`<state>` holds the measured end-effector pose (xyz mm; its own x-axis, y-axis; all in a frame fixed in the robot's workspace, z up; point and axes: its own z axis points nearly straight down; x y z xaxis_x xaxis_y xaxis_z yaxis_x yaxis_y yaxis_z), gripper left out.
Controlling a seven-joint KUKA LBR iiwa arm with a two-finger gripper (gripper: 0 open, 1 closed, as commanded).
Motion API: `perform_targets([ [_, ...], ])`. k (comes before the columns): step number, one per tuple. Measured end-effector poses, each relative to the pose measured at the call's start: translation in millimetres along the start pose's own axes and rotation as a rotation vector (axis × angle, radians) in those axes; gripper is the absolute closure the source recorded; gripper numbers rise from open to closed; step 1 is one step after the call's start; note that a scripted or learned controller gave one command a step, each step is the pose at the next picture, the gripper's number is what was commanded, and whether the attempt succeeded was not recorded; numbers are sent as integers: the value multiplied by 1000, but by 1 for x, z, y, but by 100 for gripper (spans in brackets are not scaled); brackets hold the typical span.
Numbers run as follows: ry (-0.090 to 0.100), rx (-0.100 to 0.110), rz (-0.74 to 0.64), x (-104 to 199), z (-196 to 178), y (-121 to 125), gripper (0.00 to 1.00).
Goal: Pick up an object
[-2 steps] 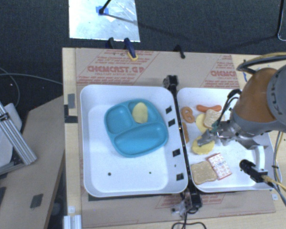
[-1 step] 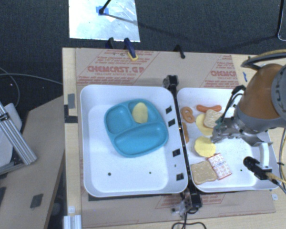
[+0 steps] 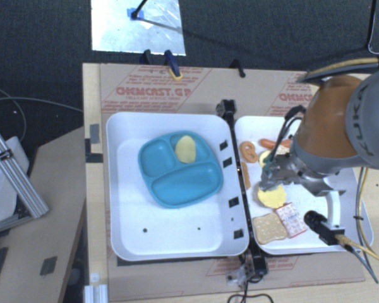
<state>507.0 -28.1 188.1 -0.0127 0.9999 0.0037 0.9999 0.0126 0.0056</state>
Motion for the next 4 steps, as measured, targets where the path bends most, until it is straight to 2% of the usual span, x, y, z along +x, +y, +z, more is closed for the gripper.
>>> perform_targets([
  [1, 1, 4, -1, 87, -6, -7, 100],
  [2, 1, -2, 2, 137, -74, -17, 100],
  [3, 0, -12, 8, 129, -203, 7, 100],
  [4, -5, 2, 14, 106, -184, 78, 100],
])
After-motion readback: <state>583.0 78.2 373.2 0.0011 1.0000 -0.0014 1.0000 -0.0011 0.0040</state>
